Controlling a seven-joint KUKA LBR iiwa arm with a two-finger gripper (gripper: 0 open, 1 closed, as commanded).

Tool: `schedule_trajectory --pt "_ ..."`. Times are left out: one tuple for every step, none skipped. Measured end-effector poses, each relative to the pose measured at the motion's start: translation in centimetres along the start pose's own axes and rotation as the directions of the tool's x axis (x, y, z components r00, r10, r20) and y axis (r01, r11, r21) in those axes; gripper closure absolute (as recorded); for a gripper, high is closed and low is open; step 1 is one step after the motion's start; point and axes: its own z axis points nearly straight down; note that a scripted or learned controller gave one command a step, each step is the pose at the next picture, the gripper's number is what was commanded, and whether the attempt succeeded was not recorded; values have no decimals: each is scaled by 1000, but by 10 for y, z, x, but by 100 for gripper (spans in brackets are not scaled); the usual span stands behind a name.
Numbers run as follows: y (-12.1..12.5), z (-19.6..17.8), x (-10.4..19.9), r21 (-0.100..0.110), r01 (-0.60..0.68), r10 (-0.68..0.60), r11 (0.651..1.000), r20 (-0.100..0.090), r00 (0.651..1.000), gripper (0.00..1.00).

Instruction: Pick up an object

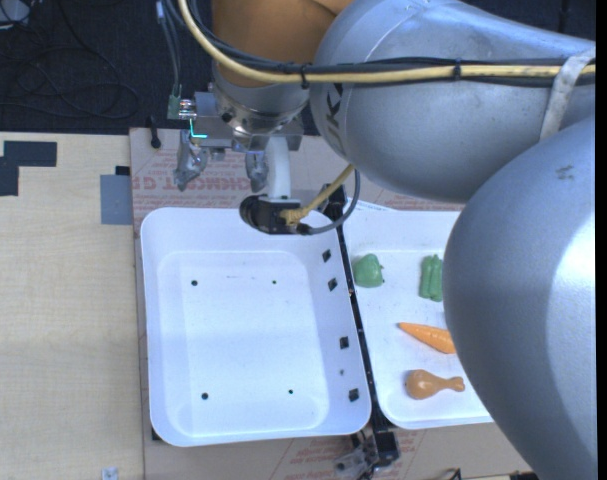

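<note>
Gripper [226, 173]: hovering above the far rim of the left bin, fingers spread apart with nothing between them
Left bin [163, 368]: white, shallow, bare floor beneath and in front of the gripper
Right bin [383, 363]: holding all the candidate objects, partly hidden by the grey arm [503, 218]
Nearest object: green toy pepper [367, 270], lying rightward and nearer the camera from the gripper, across the dark divider between bins
Other objects: green vegetable [431, 278] beside the arm's edge, partly covered; orange carrot [428, 337]; tan drumstick [431, 384]
Long axes: carrot lying nearly left-to-right, tip pointing left; drumstick likewise left-to-right, thick end left; pepper compact, no clear axis
Needed travel, as judged: sideways over the divider into the right bin, then down
Surface: smooth white plastic, flat, low walls
Room: pepper close to the divider wall, little clearance on that side; carrot and drumstick well apart from each other, more open around
</note>
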Motion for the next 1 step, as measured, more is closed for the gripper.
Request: schedule_trajectory --pt "-2 195 -103 14 -7 7 1000 5 1000 0"
